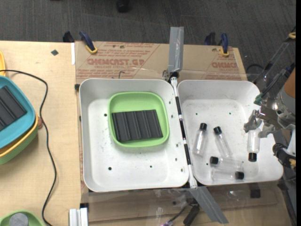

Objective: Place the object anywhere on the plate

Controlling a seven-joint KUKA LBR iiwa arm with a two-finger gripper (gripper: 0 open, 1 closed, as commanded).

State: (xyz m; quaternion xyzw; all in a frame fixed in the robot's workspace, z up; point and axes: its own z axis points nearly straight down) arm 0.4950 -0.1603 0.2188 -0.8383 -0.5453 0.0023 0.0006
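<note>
The end effector (pixel 255 128) grips a clear vial (pixel 252 147) by the right bin's (pixel 221 87) right edge — the green plate (pixel 136 101) in the left bin waits.

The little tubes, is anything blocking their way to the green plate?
The tubes lie in the right bin and the green plate sits in the left bin. Between them run the two bins' raised rims, so a tube must be lifted over. A dark ridged block covers the plate's middle.

Dark grey carpet floor (pixel 197 13) lies beyond a light wooden bench (pixel 51 173), chair casters (pixel 123 4) at top.
</note>
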